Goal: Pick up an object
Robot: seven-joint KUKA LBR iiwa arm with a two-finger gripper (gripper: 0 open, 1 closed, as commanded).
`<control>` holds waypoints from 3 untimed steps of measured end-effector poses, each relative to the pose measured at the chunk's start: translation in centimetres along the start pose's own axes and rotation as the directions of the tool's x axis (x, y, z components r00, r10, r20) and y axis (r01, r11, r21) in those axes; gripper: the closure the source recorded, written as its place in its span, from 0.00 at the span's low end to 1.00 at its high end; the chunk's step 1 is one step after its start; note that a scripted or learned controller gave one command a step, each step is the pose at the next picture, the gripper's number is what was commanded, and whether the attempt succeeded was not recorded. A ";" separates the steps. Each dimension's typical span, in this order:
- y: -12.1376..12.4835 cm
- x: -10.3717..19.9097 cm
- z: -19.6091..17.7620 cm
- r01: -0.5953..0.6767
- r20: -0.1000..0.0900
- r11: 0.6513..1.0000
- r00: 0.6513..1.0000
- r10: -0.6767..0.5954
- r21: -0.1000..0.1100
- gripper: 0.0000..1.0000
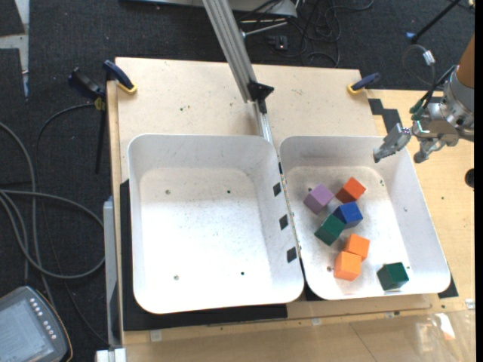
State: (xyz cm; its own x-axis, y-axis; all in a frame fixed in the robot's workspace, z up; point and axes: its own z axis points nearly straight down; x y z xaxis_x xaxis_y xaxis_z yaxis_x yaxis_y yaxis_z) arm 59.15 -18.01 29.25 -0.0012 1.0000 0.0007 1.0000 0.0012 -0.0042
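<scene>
Green block nearest, others clustered mid right bin, leaving approach room. End effector above bin's far rim, fingers spread, holding nothing, presumably staged for descent.

Two shallow white plastic bins sit side by side on the pale wooden surface, touching along their inner walls. The left bin lies beside the right bin, which holds seven small cubes (all clustered toward its middle and near edge). The two-finger metal gripper hangs over the right bin's far right rim, apart from the cubes.
</scene>
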 end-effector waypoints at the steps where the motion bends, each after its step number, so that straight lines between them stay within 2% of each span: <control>1: 0.1 0.0 -0.2 0.001 0.001 1.000 1.000 -0.001 -0.004 0.00; 2: 0.3 0.2 6.2 -0.001 0.000 1.000 1.000 0.001 0.002 0.00; 3: 0.5 -0.1 10.6 -0.002 0.000 1.000 1.000 0.002 0.000 0.00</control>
State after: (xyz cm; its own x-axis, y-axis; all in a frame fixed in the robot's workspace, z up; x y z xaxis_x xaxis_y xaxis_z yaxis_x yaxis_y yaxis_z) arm 59.62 -18.12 18.65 0.0007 1.0000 0.0003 1.0000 -0.0007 -0.0045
